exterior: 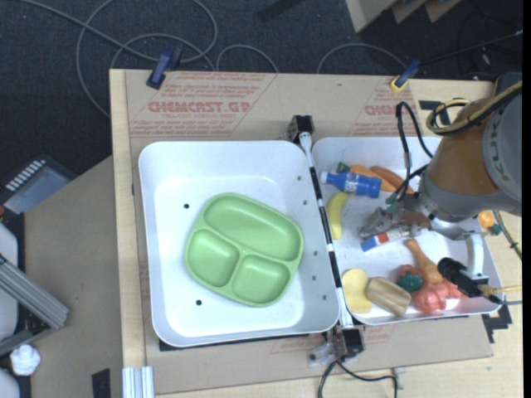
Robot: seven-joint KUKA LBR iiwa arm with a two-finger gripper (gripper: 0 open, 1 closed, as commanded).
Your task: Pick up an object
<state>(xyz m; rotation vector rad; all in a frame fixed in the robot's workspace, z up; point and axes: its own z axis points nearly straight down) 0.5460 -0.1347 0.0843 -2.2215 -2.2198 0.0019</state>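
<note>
1. Reaching into the right bin (348, 149) now, I have the arm coming in from the right with the end effector (383, 220) low over the clutter, its fingers apart and nothing between them that I can see.
2. I'd call this the approach step: no object is off the bin floor yet, so the pick is not yet made.
3. Closest candidate, to my eye, is the small red-and-blue marker (382, 239) lying just below the fingertips; the blue-and-white bottle (353, 182) sits just above them, beside an orange carrot (387, 175).
4. Next move, as I judge it, calls for centring over one item, dropping the last bit and closing squarely, because neighbours sit close and could be nudged.
5. Elsewhere in that bin: a yellow banana (334, 214) along the left wall, a pale yellow piece (354, 287), a tan bread roll (388, 295), and a pink lump (431, 298) near the front.
6. Over in the left bin (158, 222) lies a green divided tray (242, 249), its three compartments bare.
</note>
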